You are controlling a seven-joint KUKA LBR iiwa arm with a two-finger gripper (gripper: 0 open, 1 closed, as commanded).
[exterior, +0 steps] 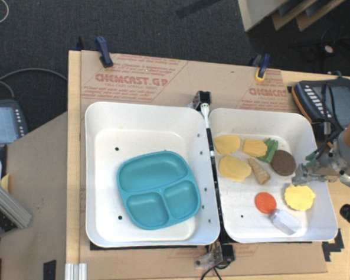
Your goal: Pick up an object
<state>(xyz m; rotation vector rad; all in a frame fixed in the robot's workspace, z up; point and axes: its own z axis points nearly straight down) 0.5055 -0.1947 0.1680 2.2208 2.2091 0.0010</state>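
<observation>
The gripper [308, 172] hangs over the right bin's [294, 123] far edge; whether it is wide or narrow I cannot tell. Just beside it lie a yellow flower shape [299, 197] and a brown disc [283, 162]. Three more yellow pieces [235, 168], one orange ball [265, 202], one clear bottle [285, 222]. The left bin [97, 161] carries one teal divided plate [158, 188].

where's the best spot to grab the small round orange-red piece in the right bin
Probably straight from above, fingers closing across the width of the small round orange-red piece. It lies low and flat, with bare floor left and above; the clear plastic item crowds its lower right.
</observation>
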